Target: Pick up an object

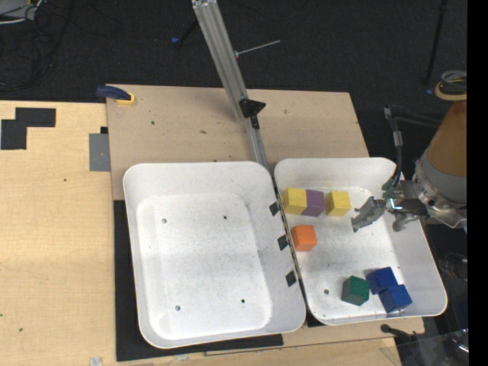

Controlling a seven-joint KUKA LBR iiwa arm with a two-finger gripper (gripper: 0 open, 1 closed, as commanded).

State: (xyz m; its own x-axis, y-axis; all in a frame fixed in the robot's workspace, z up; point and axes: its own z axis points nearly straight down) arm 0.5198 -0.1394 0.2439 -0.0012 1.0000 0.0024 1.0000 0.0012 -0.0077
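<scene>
**Gripper over the right bin, nothing between its fingers**

Gripper sits low over the right white plastic bin, and from my seat I see its two grey fingers slightly spread with nothing between them. The fingertips point toward the small yellow cube, which lies just beside them and apart from them.

Taking that small yellow cube as my landmark: a purple cube stands just to its left, and a second yellow cube touches the purple one on the far side, so the three make a row. An orange cube lies below and left of the landmark, near the bin's left wall. Well below it, toward the bin's near edge, a dark green block rests just beside two blue blocks that touch each other.

Left of the landmark, past the divider, is the left white plastic bin. Up and left of it, a grey aluminium rail leans across the wooden bench.
</scene>
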